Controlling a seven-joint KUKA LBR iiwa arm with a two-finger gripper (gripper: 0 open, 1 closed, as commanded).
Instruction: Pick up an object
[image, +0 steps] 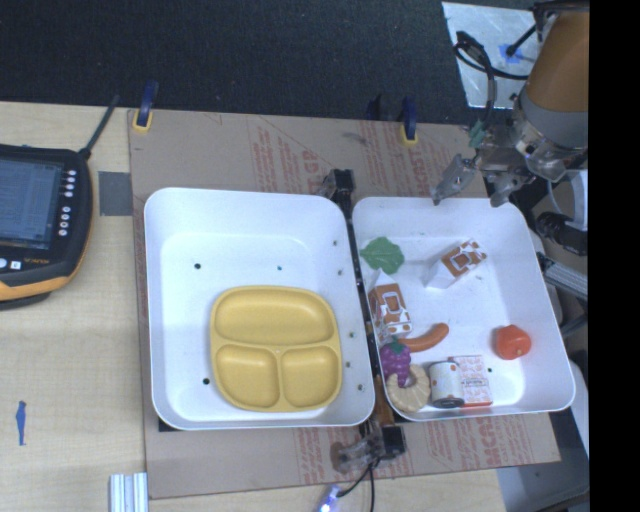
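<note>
I can't read a single word here. The cardboard sheet (300, 135) under the bins carries faint reddish print, too washed out to make out. The small carton (468, 381) at lower right has a red label, lettering blurred.

Grey arm with orange band reaches from the right; gripper (477, 186) fingers spread, holding nothing
</note>
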